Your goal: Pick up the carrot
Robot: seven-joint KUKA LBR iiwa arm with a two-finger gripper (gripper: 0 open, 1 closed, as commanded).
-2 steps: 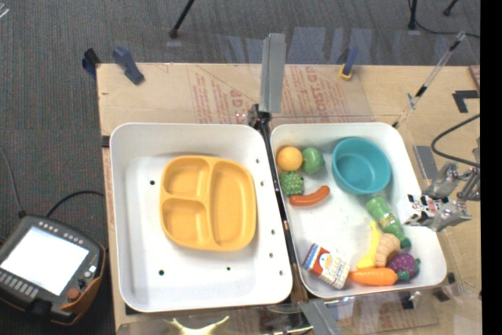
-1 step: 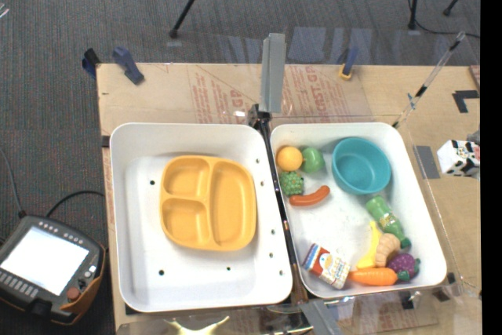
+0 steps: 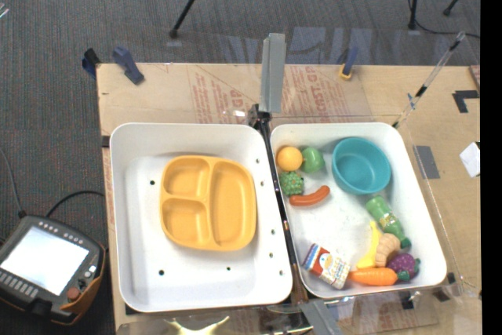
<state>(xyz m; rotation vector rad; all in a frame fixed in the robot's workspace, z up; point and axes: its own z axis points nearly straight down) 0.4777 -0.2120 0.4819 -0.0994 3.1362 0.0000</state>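
One carrot (image 3: 374,276) against right bin's (image 3: 357,126) near wall, claw state untellable

Handheld screen unit (image 3: 49,267) at 8 o'clock, its left and lower parts cut by the picture's edge. Grey hardware (image 3: 318,318) at 6 o'clock below the two bins, cut by the bottom edge; its kind cannot be told. Carrot (image 3: 374,276) at 5 o'clock in the right bin (image 3: 357,125), its leafy end partly covered by the purple grapes (image 3: 404,263). Print on the small carton (image 3: 326,265) beside it is too small to read. Lettering on the cardboard (image 3: 216,94) at 12 o'clock, partly covered by the bins
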